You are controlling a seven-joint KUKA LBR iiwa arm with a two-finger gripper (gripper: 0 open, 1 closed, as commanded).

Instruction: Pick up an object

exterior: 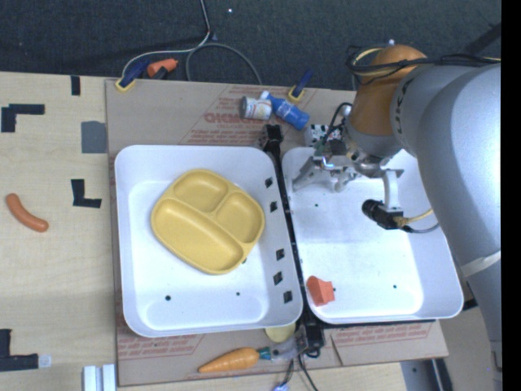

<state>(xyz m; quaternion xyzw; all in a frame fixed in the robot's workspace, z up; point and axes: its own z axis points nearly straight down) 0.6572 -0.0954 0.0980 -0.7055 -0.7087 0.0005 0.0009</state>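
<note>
While we reach into the right bin (423, 287) from its far edge, our gripper (324, 172) hangs low near the far left corner, its fingers apart with nothing between them. The small orange block (320, 291), likeliest target, lies by the near left corner, well apart from the gripper. A yellow divided plate (209, 219) fills the left bin (134, 243), too broad to grasp, we judge.
</note>
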